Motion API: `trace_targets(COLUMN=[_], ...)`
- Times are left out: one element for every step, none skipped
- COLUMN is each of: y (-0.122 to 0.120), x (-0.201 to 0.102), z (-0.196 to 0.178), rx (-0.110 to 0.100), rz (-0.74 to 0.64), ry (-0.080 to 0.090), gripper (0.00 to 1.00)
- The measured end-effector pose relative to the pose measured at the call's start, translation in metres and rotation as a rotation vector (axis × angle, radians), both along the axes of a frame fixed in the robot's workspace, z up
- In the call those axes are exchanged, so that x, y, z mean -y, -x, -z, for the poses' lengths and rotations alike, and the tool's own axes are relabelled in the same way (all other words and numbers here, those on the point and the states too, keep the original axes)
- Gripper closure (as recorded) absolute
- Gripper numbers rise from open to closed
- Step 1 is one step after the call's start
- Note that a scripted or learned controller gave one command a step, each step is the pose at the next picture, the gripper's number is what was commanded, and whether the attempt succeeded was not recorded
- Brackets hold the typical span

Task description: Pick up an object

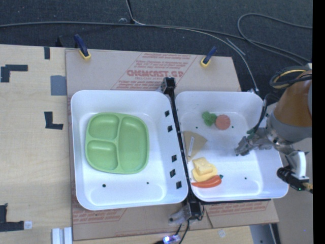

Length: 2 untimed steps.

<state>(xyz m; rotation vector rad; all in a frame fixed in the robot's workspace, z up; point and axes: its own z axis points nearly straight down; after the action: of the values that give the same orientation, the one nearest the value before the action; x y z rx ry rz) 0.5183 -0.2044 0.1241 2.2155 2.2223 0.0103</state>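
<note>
Two bins: shallow, white, side by side on the tabletop [30,151], touching along a black centre seam.
Left bin [81,187]: holds a green divided plate [117,142] with three compartments, lying flat toward the bin's left half.
Right bin [238,103]: holds five small items and the claw.
Green item [208,118]: small, leafy-looking, near the far wall, touching the pinkish-red round piece [223,122] on its right.
Tan wedge [194,140]: flat, just beside the centre seam, with a pale stick-like streak across it; what it is cannot be told.
Yellow block [203,168]: near the front left of the bin, resting against the red-orange pepper [207,182], which lies lengthwise just in front of it.
Arm [294,108]: grey with an orange band, reaching in from the right over the bin's right wall.
Claw [244,148]: low over bare bin floor at the right, well apart from every item; open or closed cannot be told, nothing visible between its tips.
Backing: brown cardboard sheet [152,70] under both bins, held by two blue-and-yellow clamps [82,47] at the far edge.
</note>
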Motion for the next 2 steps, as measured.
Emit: trace_targets(y=[0.000, -0.001], x=[-0.004, -0.004], z=[-0.043, -0.096], rx=[-0.005, -0.003], rz=[0.001, 0.002], ry=[0.003, 0.004], gripper=[1.00, 1.00])
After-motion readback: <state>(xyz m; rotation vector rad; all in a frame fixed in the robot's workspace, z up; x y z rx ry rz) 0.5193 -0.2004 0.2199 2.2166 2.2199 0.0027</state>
